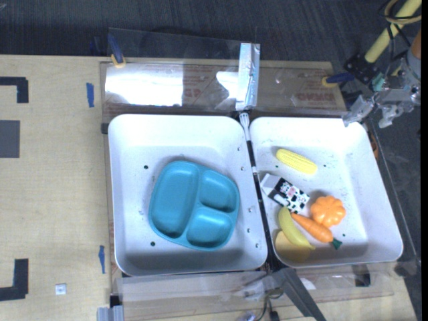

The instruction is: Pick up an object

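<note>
The right bin holds several toys. A yellow corn cob lies toward its back. A black-and-white cow-patterned piece sits in the middle. An orange pumpkin, a carrot and a yellow banana crowd together at the front. My gripper hovers over the bin's back right corner, well apart from all of them. It is open with nothing between its fingers.
The left bin carries a blue divided plate. A clear plastic divider stands behind the bins. Yellow cable and arm parts sit at the top right. A wooden bench surface extends to the left.
</note>
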Motion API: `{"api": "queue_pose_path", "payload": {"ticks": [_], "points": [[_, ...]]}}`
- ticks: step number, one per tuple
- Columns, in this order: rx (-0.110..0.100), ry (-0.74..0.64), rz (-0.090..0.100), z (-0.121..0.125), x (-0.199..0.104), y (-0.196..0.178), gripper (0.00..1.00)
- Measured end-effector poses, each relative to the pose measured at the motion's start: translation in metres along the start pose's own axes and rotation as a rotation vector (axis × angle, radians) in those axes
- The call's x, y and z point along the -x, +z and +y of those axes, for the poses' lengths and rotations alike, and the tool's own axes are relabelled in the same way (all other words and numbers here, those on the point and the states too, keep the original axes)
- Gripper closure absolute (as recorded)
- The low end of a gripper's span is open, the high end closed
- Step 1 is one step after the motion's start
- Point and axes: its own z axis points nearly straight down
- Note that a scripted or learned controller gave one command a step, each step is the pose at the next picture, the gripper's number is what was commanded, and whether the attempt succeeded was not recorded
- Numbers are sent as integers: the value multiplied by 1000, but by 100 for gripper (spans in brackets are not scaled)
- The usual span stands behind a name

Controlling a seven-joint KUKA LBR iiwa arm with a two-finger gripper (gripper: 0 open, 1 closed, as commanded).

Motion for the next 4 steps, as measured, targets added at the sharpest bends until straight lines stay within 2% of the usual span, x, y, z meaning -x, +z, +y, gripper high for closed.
{"api": "queue_pose_path", "payload": {"ticks": [1, 2, 3, 4], "points": [[-8, 51, 4, -12, -121, 115, 0], [5, 50, -1, -30, -124, 150, 0], [8, 167, 0, -53, -149, 48, 0], [5, 337, -1, -23, -94, 147, 0]]}}
